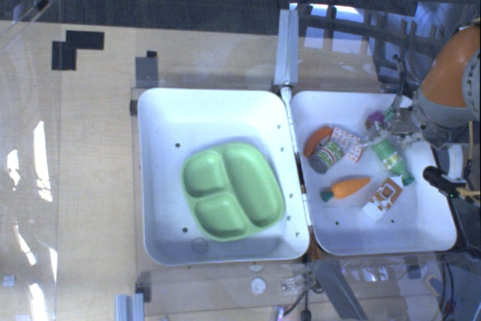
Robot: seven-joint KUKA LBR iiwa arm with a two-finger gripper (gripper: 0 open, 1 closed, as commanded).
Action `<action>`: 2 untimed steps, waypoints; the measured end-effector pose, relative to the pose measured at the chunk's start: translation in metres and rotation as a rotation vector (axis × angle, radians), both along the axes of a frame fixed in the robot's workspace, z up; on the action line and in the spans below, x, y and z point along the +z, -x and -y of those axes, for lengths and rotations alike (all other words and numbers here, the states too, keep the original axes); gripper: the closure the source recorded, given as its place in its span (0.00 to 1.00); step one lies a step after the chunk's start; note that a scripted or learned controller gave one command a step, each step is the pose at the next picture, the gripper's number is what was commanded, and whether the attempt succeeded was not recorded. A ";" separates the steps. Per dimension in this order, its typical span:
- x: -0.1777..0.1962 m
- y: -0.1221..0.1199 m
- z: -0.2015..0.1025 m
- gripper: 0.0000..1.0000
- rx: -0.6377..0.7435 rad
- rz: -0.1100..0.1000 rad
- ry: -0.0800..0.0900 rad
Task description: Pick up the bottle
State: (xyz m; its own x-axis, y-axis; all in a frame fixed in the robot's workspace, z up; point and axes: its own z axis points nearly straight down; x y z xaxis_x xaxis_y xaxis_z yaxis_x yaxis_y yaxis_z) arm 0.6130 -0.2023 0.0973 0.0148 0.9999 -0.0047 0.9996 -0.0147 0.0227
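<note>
The desk (90, 184) looks like pale matt wood. Both bins (218, 105) and the green divided tray (233, 188) look like smooth plastic, faintly glossy.

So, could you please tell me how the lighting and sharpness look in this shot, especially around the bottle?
In the camera view, light is even and soft; the green tray casts only a faint shadow. Glare streaks the clear panel at left. The green bottle looks slightly blurred and lies close under the gripper, so its outline is hard to separate.
</note>
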 end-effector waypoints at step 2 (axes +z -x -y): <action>0.099 -0.058 -0.035 1.00 -0.055 -0.013 -0.004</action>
